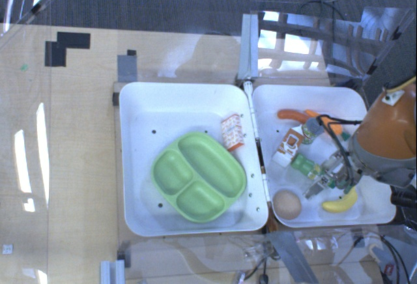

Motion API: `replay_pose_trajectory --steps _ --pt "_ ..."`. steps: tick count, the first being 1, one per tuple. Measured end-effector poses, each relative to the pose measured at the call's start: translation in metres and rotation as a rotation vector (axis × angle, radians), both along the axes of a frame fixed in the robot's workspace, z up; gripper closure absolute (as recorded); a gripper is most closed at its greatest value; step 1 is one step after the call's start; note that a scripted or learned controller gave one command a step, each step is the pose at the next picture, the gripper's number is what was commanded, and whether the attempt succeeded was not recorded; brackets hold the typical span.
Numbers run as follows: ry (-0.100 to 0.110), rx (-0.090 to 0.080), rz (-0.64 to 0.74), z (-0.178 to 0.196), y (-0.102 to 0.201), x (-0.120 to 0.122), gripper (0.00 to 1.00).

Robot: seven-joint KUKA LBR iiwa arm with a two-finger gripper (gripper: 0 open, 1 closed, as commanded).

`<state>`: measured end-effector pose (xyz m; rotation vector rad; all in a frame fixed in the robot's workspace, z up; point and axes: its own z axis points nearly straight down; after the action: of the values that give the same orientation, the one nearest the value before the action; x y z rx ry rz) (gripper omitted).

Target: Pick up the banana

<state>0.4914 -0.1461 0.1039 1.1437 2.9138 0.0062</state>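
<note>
I see the banana [341, 202] lying in the right bin [373, 216], close to its front edge, with little room between fruit and wall. My gripper [331, 178] hangs just above and left of it; how wide it stands I cannot tell. A brown egg-shaped thing [287, 204] sits near the front left corner. The left bin [133, 165] holds a green divided plate [199, 176].

You have two white bins [130, 165], side by side. One green divided plate [199, 176] and one small packet [232, 132] sit in the left bin. The right bin holds one banana [341, 203], one egg [287, 204], one carrot [296, 115] and one carton [287, 146].
</note>
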Motion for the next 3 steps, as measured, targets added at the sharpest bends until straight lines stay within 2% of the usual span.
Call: replay_pose_trajectory --steps 1,2,3 --pt "0.004 0.000 -0.078 0.041 -0.017 0.003 0.00" --pt "0.007 0.000 -0.011 -0.004 -0.049 -0.003 0.00" --pt "0.000 -0.003 0.038 0.122 -0.042 0.032 0.00"
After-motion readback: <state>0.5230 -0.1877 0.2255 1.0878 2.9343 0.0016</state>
